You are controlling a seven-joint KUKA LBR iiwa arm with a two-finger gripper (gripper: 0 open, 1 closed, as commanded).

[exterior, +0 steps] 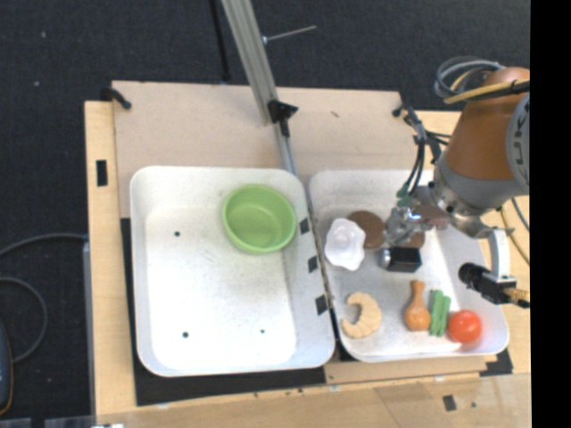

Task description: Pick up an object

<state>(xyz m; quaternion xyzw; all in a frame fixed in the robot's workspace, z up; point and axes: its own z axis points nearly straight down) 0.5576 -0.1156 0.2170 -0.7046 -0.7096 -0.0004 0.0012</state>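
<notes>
**Arm hovers low in crowded right bin**

The gripper sits over the right bin, between a white object and a brown disc; whether it is open or holding anything cannot be told from above. A clean pick probably means centring on one item, clear of the croissant and tomato.

Two white bins on a wooden bench.

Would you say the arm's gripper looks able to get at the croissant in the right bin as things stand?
Probably yes: the croissant lies uncovered, apart from its neighbours, and the gripper hangs close above the same bin.
</notes>
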